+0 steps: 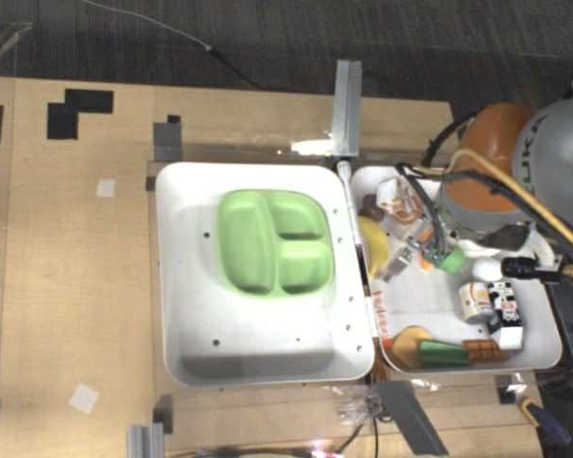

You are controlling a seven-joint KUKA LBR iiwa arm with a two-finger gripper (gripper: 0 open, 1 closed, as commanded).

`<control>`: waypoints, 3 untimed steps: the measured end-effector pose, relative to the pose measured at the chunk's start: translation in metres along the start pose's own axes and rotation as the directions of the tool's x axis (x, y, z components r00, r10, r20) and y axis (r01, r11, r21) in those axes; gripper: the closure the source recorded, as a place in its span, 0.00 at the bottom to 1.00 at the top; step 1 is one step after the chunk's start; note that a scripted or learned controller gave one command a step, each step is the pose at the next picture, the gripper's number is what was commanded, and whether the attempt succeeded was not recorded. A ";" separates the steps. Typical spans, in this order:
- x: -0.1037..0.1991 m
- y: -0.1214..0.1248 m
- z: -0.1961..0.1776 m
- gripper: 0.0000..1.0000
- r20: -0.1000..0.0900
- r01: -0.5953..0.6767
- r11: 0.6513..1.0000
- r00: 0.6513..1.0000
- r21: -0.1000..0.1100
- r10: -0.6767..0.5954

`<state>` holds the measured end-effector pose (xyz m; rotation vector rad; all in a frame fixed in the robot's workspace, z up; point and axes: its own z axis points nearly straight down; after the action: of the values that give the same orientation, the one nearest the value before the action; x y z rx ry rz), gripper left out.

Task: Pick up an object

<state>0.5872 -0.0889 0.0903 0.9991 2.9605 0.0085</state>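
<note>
Gripper [408, 253]: reaching down into the right bin [544, 351]; grip state not discernible amid cables and metal parts.
Arm [516, 175]: grey, orange-banded, leaning in from the right.
Banana [372, 241]: yellow, smooth, curved, lying just left of the gripper, long axis running along the bin's left wall.
Right bin clutter: a green block [442, 354] lying crosswise near the front, a small can [475, 301] beside it.
Left bin [186, 351]: white, shallow, holding a glossy green divided tray [272, 241].

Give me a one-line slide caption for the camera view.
KUKA arm reaching into the cluttered right bin, claw low near a yellow item; green divided tray sits in the left bin.
</note>
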 end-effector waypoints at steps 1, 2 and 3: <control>0.003 -0.011 0.000 0.00 0.000 -0.094 0.996 0.996 0.000 0.094; -0.052 0.007 0.001 0.00 -0.044 -0.197 0.980 0.979 0.032 0.198; -0.013 0.000 0.001 0.00 -0.001 -0.333 0.943 0.943 0.004 0.333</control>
<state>0.5978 -0.0969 0.0900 1.4868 2.7528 0.0084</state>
